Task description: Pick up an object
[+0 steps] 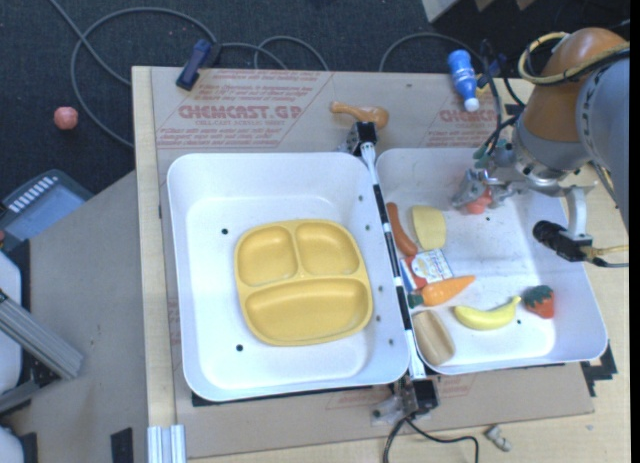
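Note:
My gripper (478,194) reaches down into the back part of the right bin (570,351). A small red object (480,203) sits between its fingertips, and the fingers look shut on it. Further forward in the same bin lie a red-orange sausage shape (400,231), a pale yellow piece (429,226), a small printed packet (432,268), a carrot (447,291), a banana (487,315), a red fruit with a green top (540,301) and a tan piece (433,336).
The left bin (200,201) holds a yellow compartment plate (300,281). Behind the bins on the bench lie a blue bottle (462,76), a brown object (360,111) and a blue clip (195,63). A black cable end (560,239) hangs off the arm over the right bin.

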Action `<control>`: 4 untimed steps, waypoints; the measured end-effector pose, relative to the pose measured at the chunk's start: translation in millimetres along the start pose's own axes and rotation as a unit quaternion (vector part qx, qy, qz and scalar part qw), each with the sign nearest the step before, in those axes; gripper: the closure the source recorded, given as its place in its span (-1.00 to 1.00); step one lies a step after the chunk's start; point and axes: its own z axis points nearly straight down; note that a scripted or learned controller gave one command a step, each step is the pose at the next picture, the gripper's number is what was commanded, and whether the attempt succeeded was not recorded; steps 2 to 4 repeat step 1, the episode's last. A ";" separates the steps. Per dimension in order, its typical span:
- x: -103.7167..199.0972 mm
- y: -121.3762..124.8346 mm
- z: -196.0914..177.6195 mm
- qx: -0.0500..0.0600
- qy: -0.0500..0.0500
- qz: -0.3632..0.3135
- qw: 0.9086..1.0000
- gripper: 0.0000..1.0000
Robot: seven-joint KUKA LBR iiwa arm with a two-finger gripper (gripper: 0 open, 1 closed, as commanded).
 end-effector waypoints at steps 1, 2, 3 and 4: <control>69.0 -28.1 -85.9 0.001 0.002 0.000 1.000 1.00; 69.0 -28.1 -85.9 0.001 0.002 0.000 1.000 1.00; 69.0 -28.1 -85.9 0.001 0.002 0.000 1.000 1.00; 69.0 -28.1 -85.9 0.001 0.002 0.000 1.000 1.00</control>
